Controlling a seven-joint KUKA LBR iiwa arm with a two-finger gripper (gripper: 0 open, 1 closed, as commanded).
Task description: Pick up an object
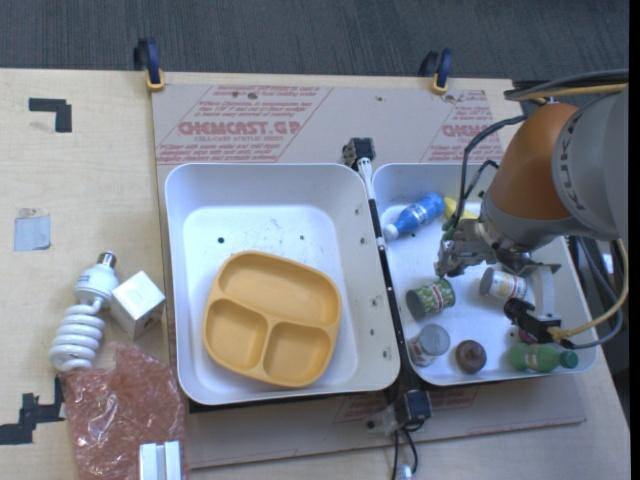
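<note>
Camera view: yellow tray in left bin.

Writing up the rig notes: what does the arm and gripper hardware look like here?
Grey rounded arm with a broad orange band above the wrist. Black cables loop along it. The gripper is a dark metal assembly; a yellowish hose trails near its base.

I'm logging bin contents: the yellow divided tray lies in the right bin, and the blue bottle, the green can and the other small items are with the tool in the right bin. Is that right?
Not quite. The camera view shows the yellow divided tray in the left bin, not the right one. The rest holds: the blue bottle, the green can and the other small items are in the right bin, where the tool reaches.
</note>
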